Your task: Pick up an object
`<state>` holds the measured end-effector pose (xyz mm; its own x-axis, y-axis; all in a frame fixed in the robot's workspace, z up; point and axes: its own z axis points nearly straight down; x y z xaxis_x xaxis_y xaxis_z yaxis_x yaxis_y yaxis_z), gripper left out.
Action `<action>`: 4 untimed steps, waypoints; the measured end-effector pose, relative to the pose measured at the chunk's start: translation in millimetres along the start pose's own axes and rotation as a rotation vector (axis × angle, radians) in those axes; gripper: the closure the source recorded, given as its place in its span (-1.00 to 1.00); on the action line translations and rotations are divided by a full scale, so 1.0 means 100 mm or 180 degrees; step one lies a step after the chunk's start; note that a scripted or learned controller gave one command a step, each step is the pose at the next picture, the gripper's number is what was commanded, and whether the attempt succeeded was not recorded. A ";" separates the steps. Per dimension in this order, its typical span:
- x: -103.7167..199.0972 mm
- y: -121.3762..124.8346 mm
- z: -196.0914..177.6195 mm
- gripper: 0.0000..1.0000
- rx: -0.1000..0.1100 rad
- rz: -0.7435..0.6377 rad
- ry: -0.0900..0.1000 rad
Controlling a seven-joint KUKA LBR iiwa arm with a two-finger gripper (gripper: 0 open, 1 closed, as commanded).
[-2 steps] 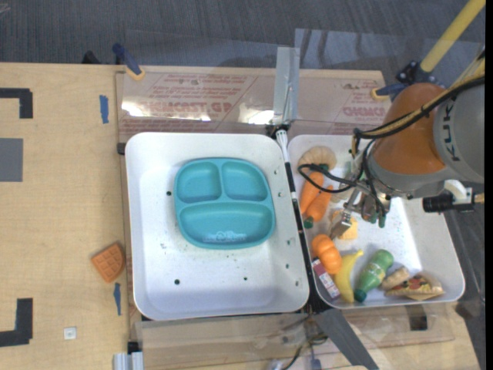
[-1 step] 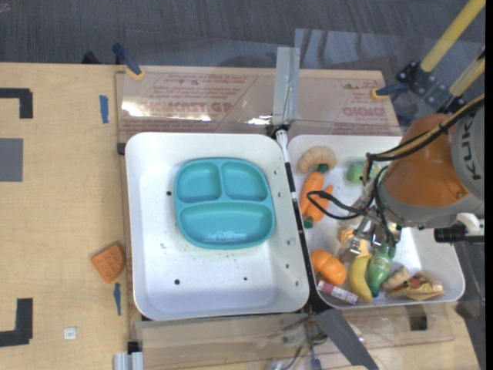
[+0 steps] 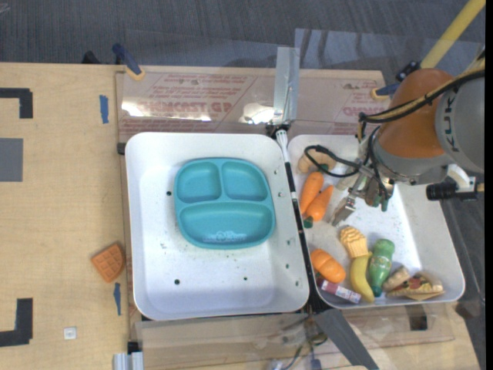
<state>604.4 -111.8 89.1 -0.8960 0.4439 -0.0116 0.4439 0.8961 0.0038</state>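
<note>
Hand (image 3: 348,206) hovers beside slanted carrot (image 3: 311,193), leafy end down.

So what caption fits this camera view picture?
Robot gripper hovers over toy food in the right bin; blue plate sits left.

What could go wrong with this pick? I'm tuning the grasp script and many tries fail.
The pincer hangs over bare floor of the right bin, beside the carrots rather than over them, so it may close on nothing. The toys are crowded: the banana, green vegetable and orange piece lie packed together, so a grasp may shove neighbours aside. The carrots lie near the bin's left wall, which may block a finger.
</note>
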 end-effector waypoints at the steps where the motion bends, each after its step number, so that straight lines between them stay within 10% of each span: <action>1: 0.36 -0.26 -0.01 -1.00 0.0002 0.0127 0.0006; 2: 0.89 -0.61 -0.02 -1.00 -0.0001 0.0432 -0.0003; 3: 0.85 -0.60 -0.14 1.00 -0.0009 0.0425 -0.0034; 4: 1.36 0.34 -0.98 1.00 -0.0001 0.0380 0.0017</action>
<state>496.4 -20.9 186.1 -0.8369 0.5474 -0.0058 0.5474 0.8369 0.0050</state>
